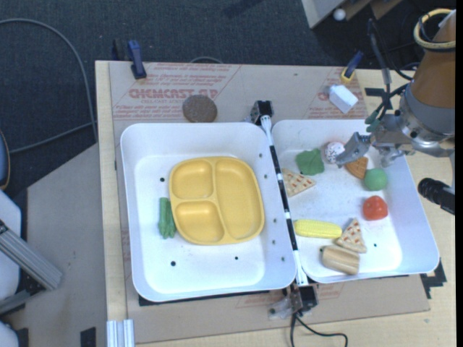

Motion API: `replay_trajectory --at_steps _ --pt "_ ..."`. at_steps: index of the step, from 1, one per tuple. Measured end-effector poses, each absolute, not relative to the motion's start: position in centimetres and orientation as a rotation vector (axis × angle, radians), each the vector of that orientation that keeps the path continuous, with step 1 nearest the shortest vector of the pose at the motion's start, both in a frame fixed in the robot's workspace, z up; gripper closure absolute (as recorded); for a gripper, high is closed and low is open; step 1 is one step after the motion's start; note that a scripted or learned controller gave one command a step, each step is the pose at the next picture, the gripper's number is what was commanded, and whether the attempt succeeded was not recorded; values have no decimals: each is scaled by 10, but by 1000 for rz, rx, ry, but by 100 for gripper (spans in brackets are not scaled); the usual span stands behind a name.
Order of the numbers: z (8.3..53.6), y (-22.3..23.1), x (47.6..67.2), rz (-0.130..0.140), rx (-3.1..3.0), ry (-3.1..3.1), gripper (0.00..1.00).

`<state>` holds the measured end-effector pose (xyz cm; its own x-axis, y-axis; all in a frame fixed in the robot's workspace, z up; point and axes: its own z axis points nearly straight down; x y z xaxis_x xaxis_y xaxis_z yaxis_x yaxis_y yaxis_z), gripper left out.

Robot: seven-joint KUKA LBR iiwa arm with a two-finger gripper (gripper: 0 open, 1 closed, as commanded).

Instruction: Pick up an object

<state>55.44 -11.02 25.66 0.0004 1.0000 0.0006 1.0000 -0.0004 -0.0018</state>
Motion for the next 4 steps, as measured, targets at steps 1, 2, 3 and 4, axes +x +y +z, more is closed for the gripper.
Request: replay_trajectory --at_steps 1,2,3,4 --pt "100 -188 548 5 -2222 -2217 0" --pt "84 -175 522 1 -2220 -2219 0" --pt "95 -176 523 -2 -2224 -2220 100" --pt "184 -164 480 -1 -2223 -2222 100"
